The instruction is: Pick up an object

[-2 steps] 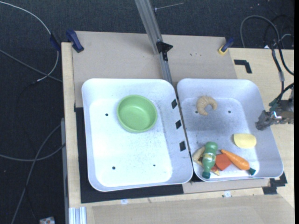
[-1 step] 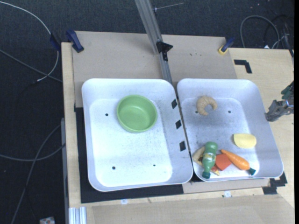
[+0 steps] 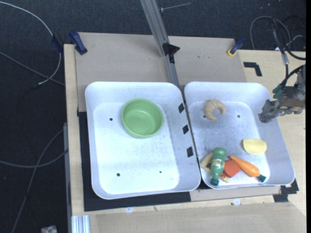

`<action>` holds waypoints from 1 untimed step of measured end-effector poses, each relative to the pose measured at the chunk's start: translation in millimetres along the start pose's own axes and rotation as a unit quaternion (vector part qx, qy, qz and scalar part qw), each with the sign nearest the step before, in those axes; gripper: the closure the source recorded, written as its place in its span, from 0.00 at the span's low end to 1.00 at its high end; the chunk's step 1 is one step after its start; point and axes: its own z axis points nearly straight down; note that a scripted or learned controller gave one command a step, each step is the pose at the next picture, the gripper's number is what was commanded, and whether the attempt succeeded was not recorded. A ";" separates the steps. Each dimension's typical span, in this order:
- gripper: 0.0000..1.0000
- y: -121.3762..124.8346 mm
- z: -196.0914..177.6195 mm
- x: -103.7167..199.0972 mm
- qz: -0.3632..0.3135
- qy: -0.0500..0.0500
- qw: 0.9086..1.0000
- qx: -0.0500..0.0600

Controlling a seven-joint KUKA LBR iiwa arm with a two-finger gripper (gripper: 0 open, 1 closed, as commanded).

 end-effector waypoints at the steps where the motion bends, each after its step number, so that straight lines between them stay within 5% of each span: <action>1: 1.00 26.4 6.4 52.5 0.000 0.000 1.000 0.000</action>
